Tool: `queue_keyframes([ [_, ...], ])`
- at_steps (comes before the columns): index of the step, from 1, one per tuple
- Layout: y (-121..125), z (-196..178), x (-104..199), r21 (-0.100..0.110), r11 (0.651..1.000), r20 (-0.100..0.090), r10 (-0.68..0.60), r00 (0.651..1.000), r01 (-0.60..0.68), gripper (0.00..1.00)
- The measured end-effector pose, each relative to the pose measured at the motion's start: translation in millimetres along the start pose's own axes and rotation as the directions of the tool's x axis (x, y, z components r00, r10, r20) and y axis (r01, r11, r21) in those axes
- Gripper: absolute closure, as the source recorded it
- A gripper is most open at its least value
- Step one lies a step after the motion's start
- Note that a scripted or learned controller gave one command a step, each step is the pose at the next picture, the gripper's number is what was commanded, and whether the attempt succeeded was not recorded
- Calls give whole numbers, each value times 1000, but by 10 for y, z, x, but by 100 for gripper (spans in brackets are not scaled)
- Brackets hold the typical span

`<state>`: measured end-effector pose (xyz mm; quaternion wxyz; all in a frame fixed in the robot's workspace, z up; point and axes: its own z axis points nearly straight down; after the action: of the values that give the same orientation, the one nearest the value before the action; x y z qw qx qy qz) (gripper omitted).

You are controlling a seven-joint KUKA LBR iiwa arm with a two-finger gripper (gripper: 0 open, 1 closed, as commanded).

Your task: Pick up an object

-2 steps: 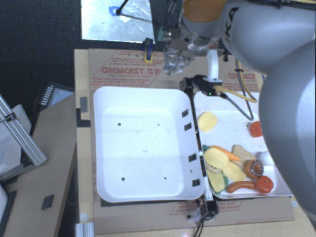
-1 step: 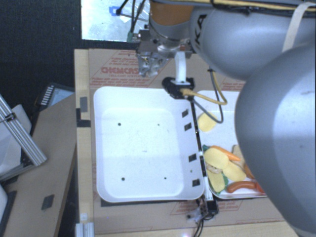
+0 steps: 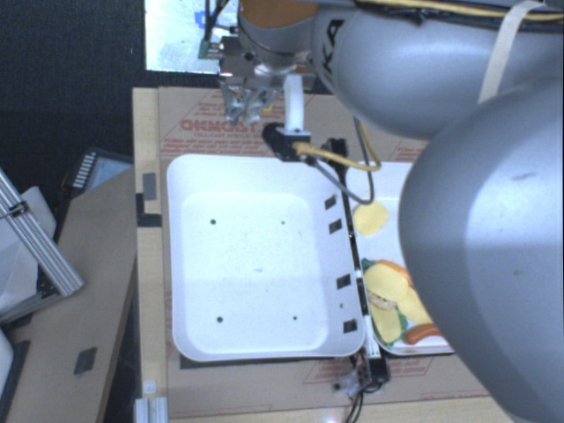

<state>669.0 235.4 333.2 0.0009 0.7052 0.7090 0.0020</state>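
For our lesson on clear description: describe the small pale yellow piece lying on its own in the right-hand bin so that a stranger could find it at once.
Start at the right bin, the one partly covered by the grey arm. Just past the divider from the left bin, near the far end, lies a small pale yellow piece. It lies alone, apart from the yellow, green and orange pile nearer the camera.

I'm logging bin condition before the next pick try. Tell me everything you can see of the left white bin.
The left white bin is a shallow, rounded-corner tray of smooth, plastic-looking white material. Four small dark dots mark its flat floor. It lies flat on the cardboard-covered bench, its right rim meeting the right bin along a divider with black clips. The gripper hangs beyond its far edge.
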Motion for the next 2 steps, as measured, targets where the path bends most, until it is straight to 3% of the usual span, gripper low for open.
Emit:
queue_keyframes([
  [1,-457,-1555,-2,-11,1000,-6,-2,1000,2,100],
  [2,-300,-1755,-10,-2,1000,0,0,1000,0,100],
])
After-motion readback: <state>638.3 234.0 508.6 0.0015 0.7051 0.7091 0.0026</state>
